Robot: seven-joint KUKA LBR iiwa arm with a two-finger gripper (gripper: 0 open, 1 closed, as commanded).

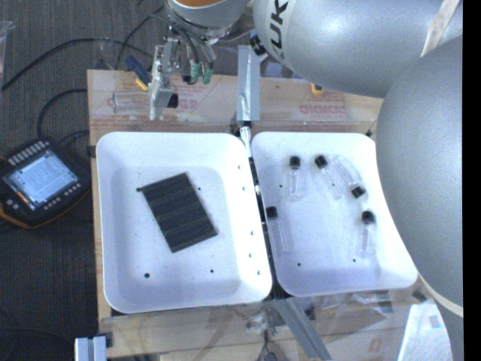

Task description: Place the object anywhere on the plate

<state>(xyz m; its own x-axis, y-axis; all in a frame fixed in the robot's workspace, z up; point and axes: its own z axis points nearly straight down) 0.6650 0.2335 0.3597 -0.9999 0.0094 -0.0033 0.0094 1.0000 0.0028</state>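
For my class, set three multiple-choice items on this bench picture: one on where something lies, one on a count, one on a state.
1. Where does the dark ribbed plate lie?
A. in the left bin
B. in the right bin
C. on the floor

2. How many clear vials with black caps lie in the right bin?
A. two
B. five
C. eight

3. How do the vials lie relative to the plate?
A. all on it
B. one on it
C. none on it

Answers:
1 A, the plate rests on the floor of the left bin.
2 B, five black caps show, one being this vial.
3 C, all vials lie in the other bin.
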